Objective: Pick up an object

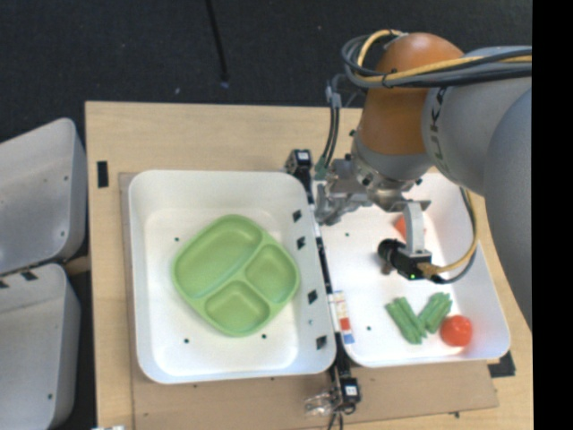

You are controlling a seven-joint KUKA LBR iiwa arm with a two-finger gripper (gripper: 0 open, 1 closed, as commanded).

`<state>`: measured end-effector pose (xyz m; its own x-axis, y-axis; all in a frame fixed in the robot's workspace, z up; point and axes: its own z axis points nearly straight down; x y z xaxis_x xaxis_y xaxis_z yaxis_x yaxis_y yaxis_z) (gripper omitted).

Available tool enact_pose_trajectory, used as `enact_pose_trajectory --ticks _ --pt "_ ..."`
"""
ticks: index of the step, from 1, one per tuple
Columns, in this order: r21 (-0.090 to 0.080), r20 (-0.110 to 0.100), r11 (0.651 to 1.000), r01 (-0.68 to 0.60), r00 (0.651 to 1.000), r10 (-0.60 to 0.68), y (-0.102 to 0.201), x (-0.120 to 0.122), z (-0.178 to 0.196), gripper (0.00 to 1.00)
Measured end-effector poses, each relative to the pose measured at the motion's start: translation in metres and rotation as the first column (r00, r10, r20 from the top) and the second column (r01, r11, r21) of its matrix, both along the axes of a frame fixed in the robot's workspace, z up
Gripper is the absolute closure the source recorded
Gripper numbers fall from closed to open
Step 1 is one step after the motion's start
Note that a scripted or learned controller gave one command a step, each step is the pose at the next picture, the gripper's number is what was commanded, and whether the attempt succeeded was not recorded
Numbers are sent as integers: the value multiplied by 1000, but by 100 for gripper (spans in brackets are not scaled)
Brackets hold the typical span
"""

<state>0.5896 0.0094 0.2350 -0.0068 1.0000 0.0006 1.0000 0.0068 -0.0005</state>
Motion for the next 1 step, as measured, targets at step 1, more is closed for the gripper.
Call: enact_pose_trajectory --ticks 1 --pt "1 0 1000 -2 1000 2 63 -5 -2 100"
